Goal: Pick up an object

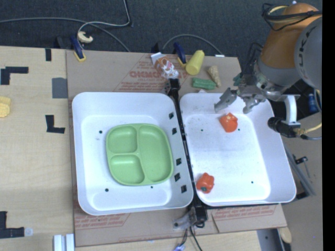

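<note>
Claw [238, 104] wide apart over right bin [272, 156], orange toy [229, 123] just below it, green plate [140, 154] in left bin [89, 140]

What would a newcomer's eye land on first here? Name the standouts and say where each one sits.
The green divided plate stands out most, lying flat in the left bin. Next come two small orange-red objects in the right bin: one near its far side, just below the open gripper, the other at its near left corner. The grey arm with its orange band enters from the upper right.
</note>
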Available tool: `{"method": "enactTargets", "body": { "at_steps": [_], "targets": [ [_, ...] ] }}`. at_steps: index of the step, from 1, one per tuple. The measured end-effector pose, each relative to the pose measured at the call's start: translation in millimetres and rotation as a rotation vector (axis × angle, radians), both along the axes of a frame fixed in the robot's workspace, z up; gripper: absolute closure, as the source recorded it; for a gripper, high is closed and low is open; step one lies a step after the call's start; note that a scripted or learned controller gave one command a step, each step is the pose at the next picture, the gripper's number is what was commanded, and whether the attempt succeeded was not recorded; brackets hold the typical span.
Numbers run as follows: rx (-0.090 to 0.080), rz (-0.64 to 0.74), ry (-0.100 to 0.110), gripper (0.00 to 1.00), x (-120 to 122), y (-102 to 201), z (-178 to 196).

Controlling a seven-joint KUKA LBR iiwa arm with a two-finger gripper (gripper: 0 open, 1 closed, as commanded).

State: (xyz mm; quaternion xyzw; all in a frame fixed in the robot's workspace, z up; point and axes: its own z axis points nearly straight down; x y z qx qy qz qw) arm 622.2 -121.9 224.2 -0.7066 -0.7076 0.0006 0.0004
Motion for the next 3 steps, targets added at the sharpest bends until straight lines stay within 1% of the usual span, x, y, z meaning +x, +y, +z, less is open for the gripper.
{"method": "enactTargets", "body": {
  "at_steps": [1, 2, 3],
  "targets": [
    [-0.001, -0.001, 0.002, 0.00, 20.6, -51.9, -78.2],
    [-0.002, 0.000, -0.004, 0.00, 33.5, -40.5, -137.5],
    [-0.003, 0.001, -0.005, 1.00, 33.9, -40.5, -127.5]
  ]
}}
